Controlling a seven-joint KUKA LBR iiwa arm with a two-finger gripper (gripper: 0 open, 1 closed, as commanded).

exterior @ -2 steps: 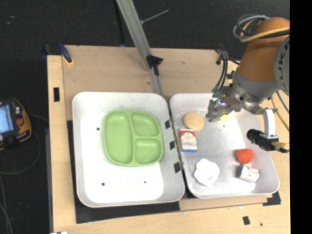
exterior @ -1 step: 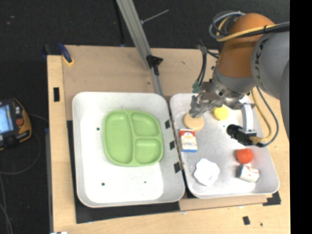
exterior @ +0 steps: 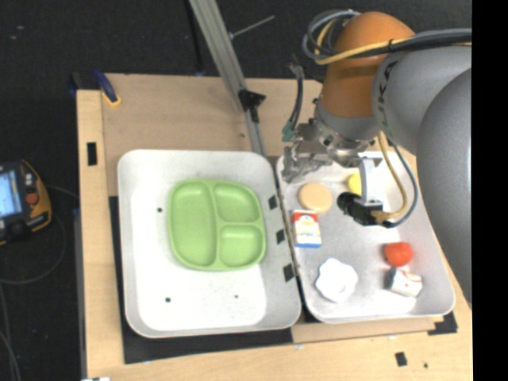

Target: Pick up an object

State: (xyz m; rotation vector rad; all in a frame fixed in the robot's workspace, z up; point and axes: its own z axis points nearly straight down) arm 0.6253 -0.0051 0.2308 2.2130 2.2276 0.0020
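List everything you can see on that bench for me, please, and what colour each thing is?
Bins: two, white, side by side on the bench.
Divided plate: one, light green, three compartments, in the left bin.
Round disc: one, tan, upper part of the right bin.
Small carton: one, white with red and blue print, below the disc.
White crumpled object: one, lower middle of the right bin.
Red ball: one, right side of the right bin.
White and red object: one, just below the ball.
Yellow object: one, partly hidden by the arm.
Handheld device: one, orange and black, at the left edge, off the bench.
Gripper: one, metal, over the right bin's top left.
Arm: one, grey with orange band.
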